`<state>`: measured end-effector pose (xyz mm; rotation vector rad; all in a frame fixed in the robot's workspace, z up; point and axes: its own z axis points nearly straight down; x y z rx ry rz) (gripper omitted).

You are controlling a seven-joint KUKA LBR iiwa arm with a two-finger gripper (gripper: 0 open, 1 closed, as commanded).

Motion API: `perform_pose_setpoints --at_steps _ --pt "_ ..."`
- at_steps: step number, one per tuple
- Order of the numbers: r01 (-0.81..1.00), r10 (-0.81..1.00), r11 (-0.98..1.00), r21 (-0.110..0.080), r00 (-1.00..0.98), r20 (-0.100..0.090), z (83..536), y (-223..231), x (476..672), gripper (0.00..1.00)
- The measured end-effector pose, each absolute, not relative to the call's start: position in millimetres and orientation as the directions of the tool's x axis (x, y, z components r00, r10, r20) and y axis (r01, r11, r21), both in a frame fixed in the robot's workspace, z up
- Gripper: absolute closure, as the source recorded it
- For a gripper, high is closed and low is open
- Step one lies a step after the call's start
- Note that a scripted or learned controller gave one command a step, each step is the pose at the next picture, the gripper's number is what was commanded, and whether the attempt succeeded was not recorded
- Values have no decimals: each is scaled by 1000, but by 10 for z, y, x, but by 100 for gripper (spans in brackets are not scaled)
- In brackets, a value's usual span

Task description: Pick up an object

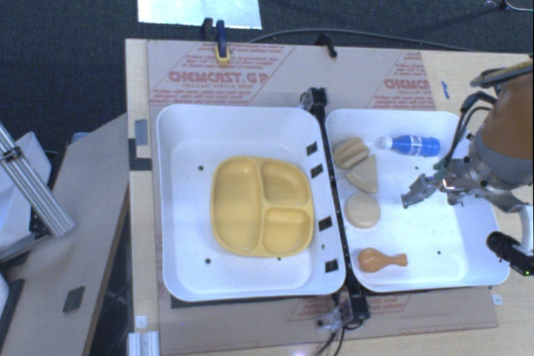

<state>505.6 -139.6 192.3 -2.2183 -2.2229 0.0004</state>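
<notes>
The right bin [467, 263] holds several small objects. A blue bottle [413, 146] with a white cap lies on its side near the back. A tan bread-like piece [350, 152] and a paler wedge [364, 176] lie by the bin's left wall. A round beige disc [363, 211] sits just in front of them, and an orange drumstick-shaped toy [381, 260] lies near the front. My gripper [417, 194] hangs over the middle of this bin, right of the disc and in front of the bottle, with nothing seen in it.
The left bin [179, 179] holds a yellow divided plate [263, 206]. A black divider with clips [327, 188] runs between the bins. The arm's body [505, 146] covers the right bin's right side. A metal rail [33, 188] lies at far left.
</notes>
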Motion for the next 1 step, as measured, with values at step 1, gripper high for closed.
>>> perform_pose_setpoints --at_steps 1 --pt "1000 1000 2 -3 -2 2 1343 -1302 5037 0"
